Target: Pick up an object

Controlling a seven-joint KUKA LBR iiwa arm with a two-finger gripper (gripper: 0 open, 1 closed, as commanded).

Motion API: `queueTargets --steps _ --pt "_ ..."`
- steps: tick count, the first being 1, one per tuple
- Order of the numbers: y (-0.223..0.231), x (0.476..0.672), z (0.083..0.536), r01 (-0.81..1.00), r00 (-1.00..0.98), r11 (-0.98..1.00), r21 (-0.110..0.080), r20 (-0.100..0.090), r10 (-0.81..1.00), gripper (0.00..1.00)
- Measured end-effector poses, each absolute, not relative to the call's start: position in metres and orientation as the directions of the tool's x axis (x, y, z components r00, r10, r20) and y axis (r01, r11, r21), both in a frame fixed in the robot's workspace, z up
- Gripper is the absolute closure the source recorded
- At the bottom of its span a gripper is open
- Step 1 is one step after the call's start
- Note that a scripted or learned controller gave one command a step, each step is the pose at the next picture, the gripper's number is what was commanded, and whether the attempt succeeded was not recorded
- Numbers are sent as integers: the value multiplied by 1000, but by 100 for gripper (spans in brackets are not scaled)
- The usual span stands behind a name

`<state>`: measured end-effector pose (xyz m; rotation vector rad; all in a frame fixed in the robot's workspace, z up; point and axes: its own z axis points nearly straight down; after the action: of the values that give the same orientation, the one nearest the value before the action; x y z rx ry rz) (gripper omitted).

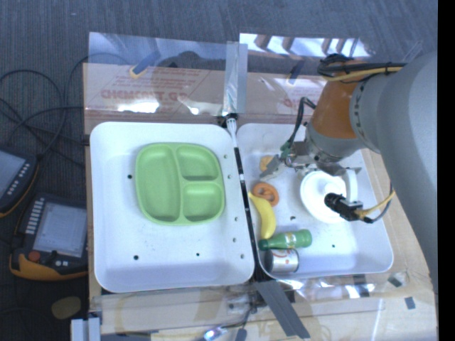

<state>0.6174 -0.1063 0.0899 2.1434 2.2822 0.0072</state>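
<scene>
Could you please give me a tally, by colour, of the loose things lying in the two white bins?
Green: 2, the divided plate and the bottle
Yellow: 1, the banana
Orange: 2, the round piece and the small piece
White: 1, the round dish
Silver: 1, the can
Total: 7

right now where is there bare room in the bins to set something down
Left bin: bare floor rings the green tray, widest along the near edge. Right bin: free near-right corner. Crowded by the divider: banana, green bottle, can, with the tool over the far part.
</scene>
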Motion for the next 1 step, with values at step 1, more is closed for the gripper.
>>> queueTargets --steps 1 --pt "-94 546 98 975 -221 221 -1 1 975 0"
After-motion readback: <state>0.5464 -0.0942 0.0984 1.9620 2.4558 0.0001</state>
